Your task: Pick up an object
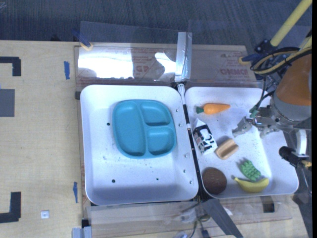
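The arm [297, 90] shows at the right edge as a rounded body with a broad orange band above a grey ring. Below the ring, a silver-grey metal wrist block carries small brackets and fittings. A bundle of black and yellow cables [267, 58] loops above the orange band, with a blue bit among them. A yellow rod [294, 14] slants up toward the top right corner. The tool [243, 128] is a small grey metal piece at the wrist's left end. A black knob-like part [292, 155] sits lower, beside a pale grey bracket.
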`<state>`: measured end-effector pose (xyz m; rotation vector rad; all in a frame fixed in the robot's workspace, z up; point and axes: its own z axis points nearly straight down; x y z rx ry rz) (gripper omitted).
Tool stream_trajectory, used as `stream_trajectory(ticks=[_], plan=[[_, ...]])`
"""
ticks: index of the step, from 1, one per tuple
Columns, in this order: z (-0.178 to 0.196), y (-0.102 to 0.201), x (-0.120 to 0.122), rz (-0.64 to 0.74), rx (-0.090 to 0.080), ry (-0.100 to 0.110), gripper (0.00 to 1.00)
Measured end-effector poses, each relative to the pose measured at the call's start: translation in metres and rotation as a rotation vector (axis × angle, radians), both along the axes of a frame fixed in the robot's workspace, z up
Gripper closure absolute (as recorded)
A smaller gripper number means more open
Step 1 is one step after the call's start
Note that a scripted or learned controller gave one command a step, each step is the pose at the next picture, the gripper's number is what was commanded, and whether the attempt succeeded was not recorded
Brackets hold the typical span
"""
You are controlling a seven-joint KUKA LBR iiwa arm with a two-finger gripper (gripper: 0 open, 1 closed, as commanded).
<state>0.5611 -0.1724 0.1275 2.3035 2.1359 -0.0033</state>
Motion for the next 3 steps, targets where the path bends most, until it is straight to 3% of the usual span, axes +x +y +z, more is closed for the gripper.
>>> stream_trajectory(ticks=[1, 2, 3], plan=[[-0.034, 0.019, -0.05, 0.006, -0.002, -0.025, 0.0], [-0.037, 0.041, 0.082, -0.096, 0.006, 0.031, 0.0], [-0.038, 0.078, 0.108, 0.256, -0.002, -0.005, 0.0]])
